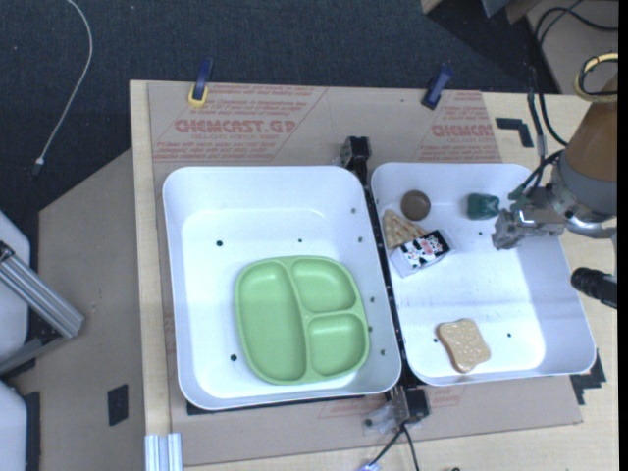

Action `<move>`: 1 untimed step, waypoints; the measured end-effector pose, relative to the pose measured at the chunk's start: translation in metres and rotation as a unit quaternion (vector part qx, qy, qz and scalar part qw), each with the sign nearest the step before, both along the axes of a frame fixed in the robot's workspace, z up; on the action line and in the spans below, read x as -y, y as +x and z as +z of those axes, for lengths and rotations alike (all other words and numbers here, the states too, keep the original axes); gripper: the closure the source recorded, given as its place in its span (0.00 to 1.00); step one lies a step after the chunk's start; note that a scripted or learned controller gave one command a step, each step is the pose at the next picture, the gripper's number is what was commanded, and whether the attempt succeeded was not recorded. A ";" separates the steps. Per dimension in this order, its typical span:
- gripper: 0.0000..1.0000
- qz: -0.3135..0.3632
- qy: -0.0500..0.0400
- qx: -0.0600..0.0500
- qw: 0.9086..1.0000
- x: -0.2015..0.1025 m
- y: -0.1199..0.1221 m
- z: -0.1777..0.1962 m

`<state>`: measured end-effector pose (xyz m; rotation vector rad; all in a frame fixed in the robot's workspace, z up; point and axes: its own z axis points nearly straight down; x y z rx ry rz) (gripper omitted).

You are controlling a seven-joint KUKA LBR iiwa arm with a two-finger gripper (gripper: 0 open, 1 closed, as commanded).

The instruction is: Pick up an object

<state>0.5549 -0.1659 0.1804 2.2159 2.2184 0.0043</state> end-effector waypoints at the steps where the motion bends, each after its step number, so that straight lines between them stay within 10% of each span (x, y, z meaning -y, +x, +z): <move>1: 1.00 0.000 0.000 -0.001 1.000 0.000 0.001 0.029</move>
